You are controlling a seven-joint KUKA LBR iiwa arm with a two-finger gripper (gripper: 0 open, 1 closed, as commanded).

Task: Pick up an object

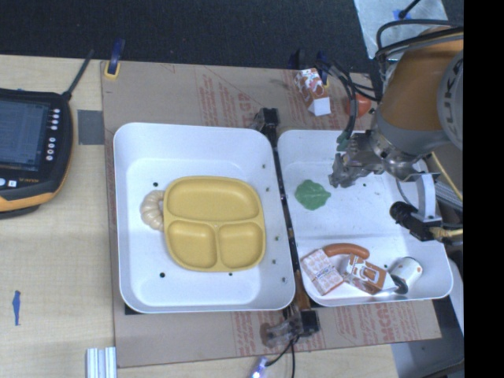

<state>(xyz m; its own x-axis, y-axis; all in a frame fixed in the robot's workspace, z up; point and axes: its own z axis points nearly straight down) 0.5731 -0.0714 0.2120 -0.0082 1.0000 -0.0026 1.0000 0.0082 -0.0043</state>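
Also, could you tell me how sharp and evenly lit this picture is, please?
Camera view: lighting is even, with soft shadows beside the yellow tray; the white bins look bright but not blown out; the gripper and the items in the near corner are soft, with fine detail unreadable.

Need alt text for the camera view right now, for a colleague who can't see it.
The gripper hangs over the right bin, just right of a green leaf-shaped piece. A hot dog and small packets lie near that bin's front edge; the left bin bears a yellow divided plate.
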